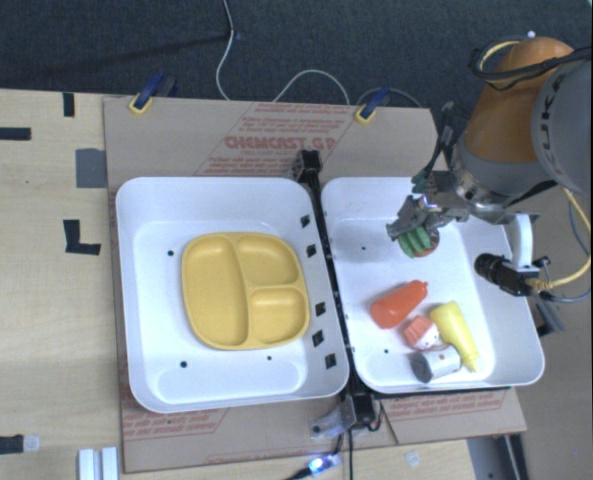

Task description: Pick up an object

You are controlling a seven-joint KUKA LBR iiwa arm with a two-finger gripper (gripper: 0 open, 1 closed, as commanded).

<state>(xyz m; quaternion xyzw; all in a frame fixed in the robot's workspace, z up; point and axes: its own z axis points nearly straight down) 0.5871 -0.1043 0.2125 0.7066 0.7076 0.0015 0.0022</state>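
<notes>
Gripper [416,230] over right bin [361,363], holding green toy [417,241] between fingers. Best now: lift slow, straight up, keep squeeze tight, stay away from orange toy [398,302].

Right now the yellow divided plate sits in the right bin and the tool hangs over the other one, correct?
Not quite. The camera view shows the yellow divided plate in the left bin; the tool hangs over the right bin.
</notes>
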